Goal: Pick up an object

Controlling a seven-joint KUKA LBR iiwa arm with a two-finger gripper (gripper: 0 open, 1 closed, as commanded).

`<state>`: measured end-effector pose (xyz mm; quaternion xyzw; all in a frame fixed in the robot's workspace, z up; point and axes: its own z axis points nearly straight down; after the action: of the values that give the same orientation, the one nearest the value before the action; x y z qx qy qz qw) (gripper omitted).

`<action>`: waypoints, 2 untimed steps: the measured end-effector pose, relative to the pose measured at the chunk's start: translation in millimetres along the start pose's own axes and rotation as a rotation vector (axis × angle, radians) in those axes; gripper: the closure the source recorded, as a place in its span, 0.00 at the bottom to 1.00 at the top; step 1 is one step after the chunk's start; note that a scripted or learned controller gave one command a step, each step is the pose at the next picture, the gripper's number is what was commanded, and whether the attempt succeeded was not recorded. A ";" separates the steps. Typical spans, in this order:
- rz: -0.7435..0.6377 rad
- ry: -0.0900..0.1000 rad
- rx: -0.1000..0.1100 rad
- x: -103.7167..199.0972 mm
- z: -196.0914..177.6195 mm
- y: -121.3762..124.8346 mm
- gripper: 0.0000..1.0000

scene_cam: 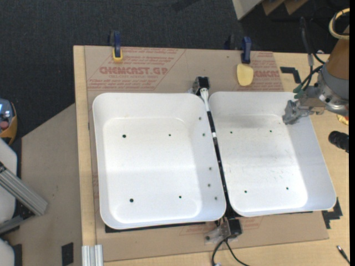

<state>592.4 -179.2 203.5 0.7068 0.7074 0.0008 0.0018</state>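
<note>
Gripper [292, 114] over right bin [310, 165] far corner, nr rim

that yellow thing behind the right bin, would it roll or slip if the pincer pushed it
The yellow thing looks flat and rounded, so it would probably slide on the board rather than roll. It seems small and likely light. A blue clamp sits right behind it and might block it.

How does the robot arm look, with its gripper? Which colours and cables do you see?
The arm is grey metal with an orange band above the wrist. It ends in a small grey metallic gripper of blocky shape. Thin dark cables run along the arm near the wrist. No markings can be read on it.
</note>
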 end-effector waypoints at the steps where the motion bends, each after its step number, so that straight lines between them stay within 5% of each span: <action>1: 0.002 -0.006 -0.010 -47.7 -115.0 20.0 1.00; 2: 0.001 -0.001 -0.001 -45.1 -141.2 -5.0 1.00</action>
<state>587.0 -224.2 344.7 0.7073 0.7069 0.0007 0.0024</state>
